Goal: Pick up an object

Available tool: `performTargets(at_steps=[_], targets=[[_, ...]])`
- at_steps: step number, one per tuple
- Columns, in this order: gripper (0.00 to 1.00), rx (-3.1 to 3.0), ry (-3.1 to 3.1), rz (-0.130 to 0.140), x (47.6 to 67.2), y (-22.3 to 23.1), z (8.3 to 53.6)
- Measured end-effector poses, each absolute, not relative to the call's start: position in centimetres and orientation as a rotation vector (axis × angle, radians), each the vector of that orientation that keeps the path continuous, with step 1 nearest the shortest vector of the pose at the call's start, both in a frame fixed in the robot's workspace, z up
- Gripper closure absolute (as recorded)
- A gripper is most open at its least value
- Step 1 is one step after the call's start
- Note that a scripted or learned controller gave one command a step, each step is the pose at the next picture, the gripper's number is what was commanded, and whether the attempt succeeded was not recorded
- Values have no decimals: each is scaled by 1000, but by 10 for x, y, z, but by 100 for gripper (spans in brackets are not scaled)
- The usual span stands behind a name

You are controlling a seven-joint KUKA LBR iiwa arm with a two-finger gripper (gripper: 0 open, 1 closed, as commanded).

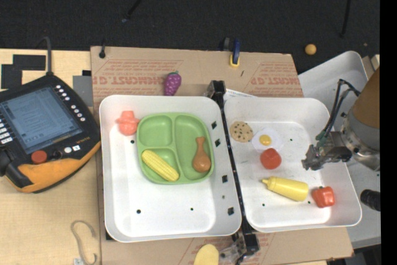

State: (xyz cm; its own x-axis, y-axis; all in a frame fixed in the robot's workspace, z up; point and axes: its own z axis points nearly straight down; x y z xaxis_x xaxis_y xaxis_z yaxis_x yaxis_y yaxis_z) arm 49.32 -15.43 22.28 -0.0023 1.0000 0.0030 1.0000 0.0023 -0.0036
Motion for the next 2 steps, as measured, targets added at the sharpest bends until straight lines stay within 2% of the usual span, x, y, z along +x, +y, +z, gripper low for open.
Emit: performTargets(at_steps=[2], targets=[[100, -2214, -2223, 1, 491, -47, 237]])
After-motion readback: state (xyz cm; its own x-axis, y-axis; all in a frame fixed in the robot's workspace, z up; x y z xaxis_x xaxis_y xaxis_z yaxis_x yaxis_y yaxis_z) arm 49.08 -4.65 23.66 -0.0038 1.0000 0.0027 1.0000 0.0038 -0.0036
